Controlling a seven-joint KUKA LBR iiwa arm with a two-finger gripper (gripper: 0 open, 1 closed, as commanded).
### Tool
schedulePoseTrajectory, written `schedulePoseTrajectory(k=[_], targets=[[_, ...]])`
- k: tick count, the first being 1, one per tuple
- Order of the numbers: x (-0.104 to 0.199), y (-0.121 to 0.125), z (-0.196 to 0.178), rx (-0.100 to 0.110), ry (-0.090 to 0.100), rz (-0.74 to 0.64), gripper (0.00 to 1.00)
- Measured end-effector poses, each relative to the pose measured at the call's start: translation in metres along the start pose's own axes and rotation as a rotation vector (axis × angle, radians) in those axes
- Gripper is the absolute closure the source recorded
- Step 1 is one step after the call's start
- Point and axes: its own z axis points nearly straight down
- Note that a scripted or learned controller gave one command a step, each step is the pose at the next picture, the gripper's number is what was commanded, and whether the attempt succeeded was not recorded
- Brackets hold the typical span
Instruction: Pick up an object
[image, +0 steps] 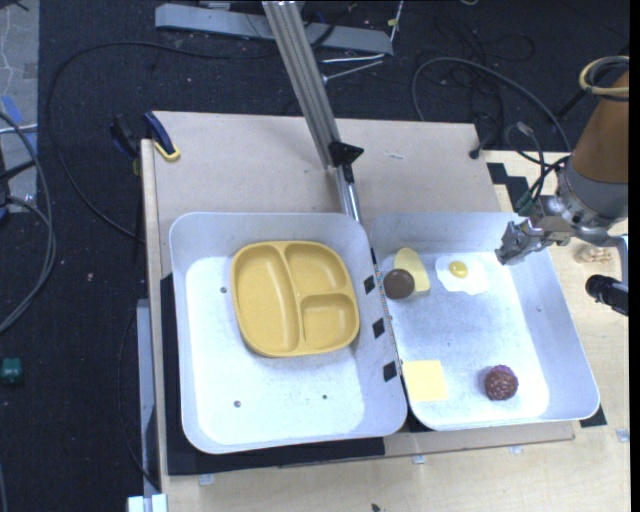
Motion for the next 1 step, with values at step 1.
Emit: schedulePoseTrajectory(k=[1], targets=[[0.0485, 0.0003, 0.0058, 0.003, 0.002, -0.004, 1.00]])
